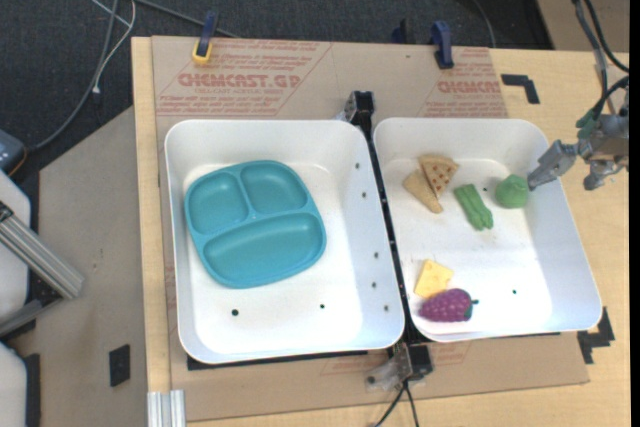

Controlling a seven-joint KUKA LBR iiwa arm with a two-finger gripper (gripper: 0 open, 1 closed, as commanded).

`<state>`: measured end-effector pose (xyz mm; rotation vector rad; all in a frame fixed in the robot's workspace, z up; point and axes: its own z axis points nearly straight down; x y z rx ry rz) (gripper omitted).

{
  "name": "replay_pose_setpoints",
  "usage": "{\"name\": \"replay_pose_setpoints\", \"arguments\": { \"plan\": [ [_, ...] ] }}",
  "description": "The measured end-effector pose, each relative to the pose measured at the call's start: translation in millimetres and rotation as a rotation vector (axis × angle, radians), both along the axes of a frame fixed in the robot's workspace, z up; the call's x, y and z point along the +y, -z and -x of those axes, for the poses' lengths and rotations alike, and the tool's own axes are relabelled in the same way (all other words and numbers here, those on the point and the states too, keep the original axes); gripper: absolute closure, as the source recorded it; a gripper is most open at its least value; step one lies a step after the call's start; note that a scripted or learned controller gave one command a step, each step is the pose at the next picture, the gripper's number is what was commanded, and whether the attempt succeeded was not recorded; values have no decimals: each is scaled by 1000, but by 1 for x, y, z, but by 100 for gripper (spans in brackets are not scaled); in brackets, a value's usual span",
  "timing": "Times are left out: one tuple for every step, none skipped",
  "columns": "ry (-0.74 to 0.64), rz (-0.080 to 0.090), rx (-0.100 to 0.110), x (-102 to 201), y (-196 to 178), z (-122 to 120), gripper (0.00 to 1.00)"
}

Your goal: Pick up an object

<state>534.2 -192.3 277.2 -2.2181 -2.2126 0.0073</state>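
The right bin (560, 245) holds several toy foods. A round green piece (512, 192) lies near its right wall, with a long green pickle (474, 206) to its left. A tan waffle wedge (438, 174) and a tan bread slice (421, 192) sit near the divider. Toward the front are a yellow cheese wedge (432, 277) and a purple grape bunch (446, 305). My gripper (571, 174) hovers over the bin's right rim, open, with nothing between its fingers. Its left fingertip (543, 174) is just right of the round green piece.
The left bin (350, 295) holds a teal divided plate (256, 221). Blue and yellow clamps (206, 36) pin the cardboard sheet at the back. Cables run over the dark floor behind, and metal framing stands at the far left.
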Motion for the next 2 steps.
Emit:
{"name": "replay_pose_setpoints", "arguments": {
  "plan": [
    [-2,2,-9,0,-4,-2,0],
    [-2,1,-4,-4,39,-2,0]
  ]
}}
